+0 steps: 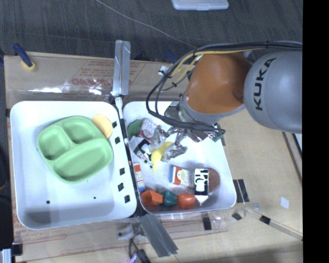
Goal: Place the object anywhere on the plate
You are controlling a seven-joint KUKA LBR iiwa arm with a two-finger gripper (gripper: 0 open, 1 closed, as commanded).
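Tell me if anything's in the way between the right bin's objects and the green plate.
Only the two bin walls meeting at the centre divider, which anything must be lifted over. The green plate lies in the left bin, with a yellow object touching its upper right edge.

Arm (272,87): cut off by the right edge; covers the right bin's (226,177) upper right corner.
Gripper (172,144): fingers lost in clutter, opening impossible to judge.
Small packets (146,128): too blurred to identify.
White object (199,4): cut off by the top edge.
Yellow object (103,124): partly behind the plate (77,146).
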